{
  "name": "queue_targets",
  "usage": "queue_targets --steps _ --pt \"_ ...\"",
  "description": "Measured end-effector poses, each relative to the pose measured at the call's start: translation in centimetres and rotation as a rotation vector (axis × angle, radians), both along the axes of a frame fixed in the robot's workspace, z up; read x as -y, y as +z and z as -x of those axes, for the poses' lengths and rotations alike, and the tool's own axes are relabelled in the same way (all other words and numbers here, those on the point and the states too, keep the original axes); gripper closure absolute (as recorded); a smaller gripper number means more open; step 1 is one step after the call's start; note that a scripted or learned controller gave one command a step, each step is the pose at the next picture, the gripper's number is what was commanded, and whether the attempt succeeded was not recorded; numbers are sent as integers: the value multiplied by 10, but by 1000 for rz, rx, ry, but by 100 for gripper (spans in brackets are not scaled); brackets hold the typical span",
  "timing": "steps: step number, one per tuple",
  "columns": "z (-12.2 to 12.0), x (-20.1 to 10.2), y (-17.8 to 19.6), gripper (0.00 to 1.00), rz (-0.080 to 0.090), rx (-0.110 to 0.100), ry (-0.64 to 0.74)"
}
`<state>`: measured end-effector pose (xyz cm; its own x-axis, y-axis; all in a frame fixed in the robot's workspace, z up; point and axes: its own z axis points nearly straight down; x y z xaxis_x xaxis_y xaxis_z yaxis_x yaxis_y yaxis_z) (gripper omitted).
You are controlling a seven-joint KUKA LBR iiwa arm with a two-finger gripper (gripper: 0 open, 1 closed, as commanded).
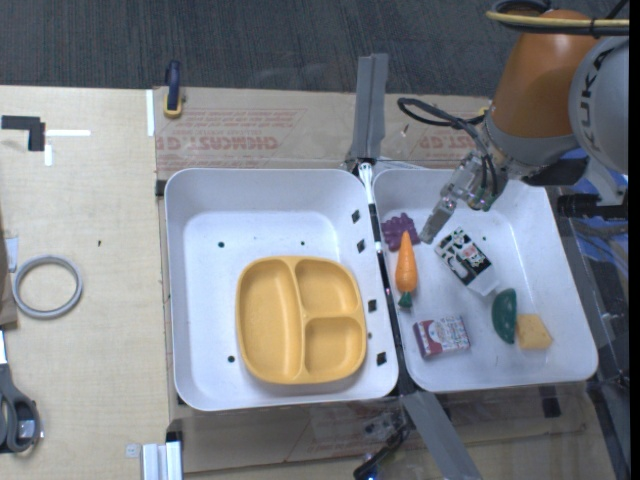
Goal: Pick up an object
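Gripper [443, 218] held low over right bin [560, 298]; finger spread cannot be told, nothing seen held. Carrot [405, 263] at gripper's 8 o'clock, carton [463, 256] at 5. Descent best centred on one item, clear of divider wall [378, 268]

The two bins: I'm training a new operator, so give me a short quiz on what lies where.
1. True or false: the yellow divided plate lies in the left bin.
2. Which lies nearest the gripper? A carrot B red packet C green object
3. Fill in: the yellow block lies in the ___ bin.

Key: 1 true; 2 A; 3 right.
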<state>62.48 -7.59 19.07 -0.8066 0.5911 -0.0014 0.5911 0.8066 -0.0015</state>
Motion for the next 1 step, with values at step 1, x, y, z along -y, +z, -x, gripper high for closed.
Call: queue_targets --steps 1 --pt "-5 59 -93 0 0 -3 -387"
